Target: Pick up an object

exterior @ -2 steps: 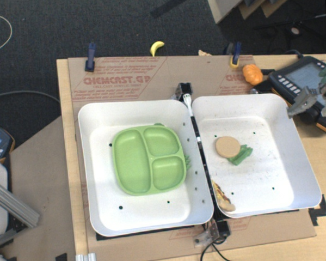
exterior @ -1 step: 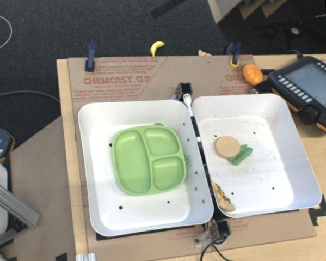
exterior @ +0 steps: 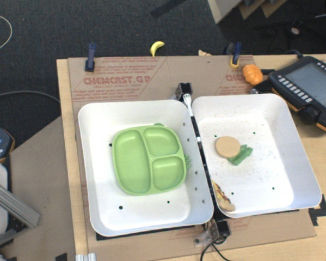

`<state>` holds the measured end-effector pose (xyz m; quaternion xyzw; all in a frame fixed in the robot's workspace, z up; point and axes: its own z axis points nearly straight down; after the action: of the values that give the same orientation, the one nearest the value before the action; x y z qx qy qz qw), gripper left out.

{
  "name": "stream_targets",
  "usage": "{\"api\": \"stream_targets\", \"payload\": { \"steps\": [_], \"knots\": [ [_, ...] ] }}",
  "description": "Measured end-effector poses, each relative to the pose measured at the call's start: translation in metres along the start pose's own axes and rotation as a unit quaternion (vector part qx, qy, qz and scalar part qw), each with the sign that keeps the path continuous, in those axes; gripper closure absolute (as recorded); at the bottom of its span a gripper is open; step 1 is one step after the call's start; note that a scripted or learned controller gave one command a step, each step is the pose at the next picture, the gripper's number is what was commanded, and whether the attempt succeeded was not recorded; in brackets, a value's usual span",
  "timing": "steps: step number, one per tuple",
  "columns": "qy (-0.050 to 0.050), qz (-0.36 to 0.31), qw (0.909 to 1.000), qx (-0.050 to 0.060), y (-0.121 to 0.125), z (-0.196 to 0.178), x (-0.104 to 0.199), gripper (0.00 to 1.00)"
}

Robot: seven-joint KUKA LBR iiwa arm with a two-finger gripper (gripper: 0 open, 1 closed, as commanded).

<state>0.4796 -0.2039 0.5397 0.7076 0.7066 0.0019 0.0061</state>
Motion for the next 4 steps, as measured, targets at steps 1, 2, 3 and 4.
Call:
{"api": "stream_targets", "payload": {
  "steps": [1,2,3,4],
  "knots": [
    [0.005,-0.003,0.9999,0.011,-0.002,0.116,0.050,0.00],
    [0.001,-0.002,1.0000,-0.001,0.000,-0.002,0.064,0.00],
    [0.005,-0.003,0.9999,0.013,-0.003,0.144,0.121,0.00],
    [0.001,-0.001,1.0000,-0.005,0.000,-0.005,0.120,0.00]
  ]
}}
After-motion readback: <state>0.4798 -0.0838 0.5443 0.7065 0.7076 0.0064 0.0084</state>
